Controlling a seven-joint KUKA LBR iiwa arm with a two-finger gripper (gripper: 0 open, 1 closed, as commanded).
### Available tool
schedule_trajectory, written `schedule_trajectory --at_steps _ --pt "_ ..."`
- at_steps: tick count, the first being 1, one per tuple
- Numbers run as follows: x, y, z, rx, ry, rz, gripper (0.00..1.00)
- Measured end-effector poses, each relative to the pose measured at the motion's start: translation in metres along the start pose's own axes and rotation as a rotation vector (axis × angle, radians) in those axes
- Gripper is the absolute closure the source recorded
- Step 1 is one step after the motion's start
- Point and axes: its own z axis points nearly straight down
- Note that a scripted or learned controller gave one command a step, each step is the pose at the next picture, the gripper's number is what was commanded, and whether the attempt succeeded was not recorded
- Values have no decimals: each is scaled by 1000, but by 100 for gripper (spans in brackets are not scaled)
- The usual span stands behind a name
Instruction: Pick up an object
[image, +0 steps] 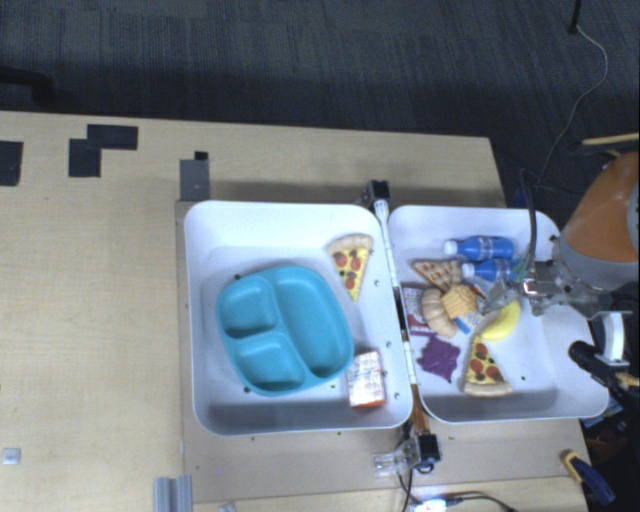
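The right bin (575, 395) holds a heap of toy food. Two blue bottles (482, 248) lie at its back, and a waffle-like wedge (436, 271) sits beside a tan bread piece (456, 303). Further forward lie a yellow banana (504, 322), a purple piece (437, 353) and a pizza slice (485, 370). My gripper (508, 292) reaches in from the right and hangs low over the heap, just above the banana and next to the bread. Nothing is visibly lifted.
The left bin (205, 300) holds a blue divided plate (284, 328), a pizza slice (350, 262) at its back right and a small orange and white carton (366, 380) at its front right. The arm's orange band (610, 215) overhangs the right bin's far side.
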Motion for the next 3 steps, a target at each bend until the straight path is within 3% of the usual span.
schedule_trajectory --at_steps 1,2,3 --pt "1 2 -12 -5 1 -2 100" --pt "1 2 -12 -4 1 -2 0" --pt "58 40 14 -9 -1 -1 0"
